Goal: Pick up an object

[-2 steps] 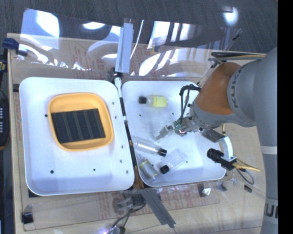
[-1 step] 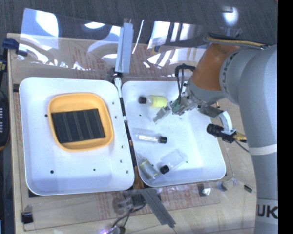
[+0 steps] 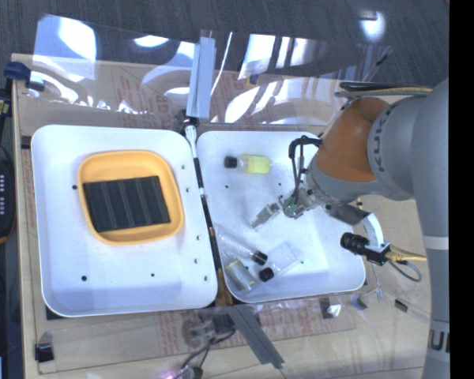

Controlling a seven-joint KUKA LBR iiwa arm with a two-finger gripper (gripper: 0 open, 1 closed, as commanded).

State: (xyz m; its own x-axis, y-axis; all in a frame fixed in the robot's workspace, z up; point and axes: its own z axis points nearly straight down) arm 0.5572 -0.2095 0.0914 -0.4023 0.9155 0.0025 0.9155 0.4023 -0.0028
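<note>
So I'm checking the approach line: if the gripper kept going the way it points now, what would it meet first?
The gripper points toward the view's lower left, low over the right bin. First in that line, probably, are the clear plastic items with black caps; depth is unclear, so it might touch the bin floor sooner.

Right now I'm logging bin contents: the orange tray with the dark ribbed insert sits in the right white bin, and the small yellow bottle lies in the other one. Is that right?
Not quite: the bins are swapped. The camera view shows the orange tray with the dark ribbed insert in the left white bin, and the small yellow bottle in the right white bin.
</note>
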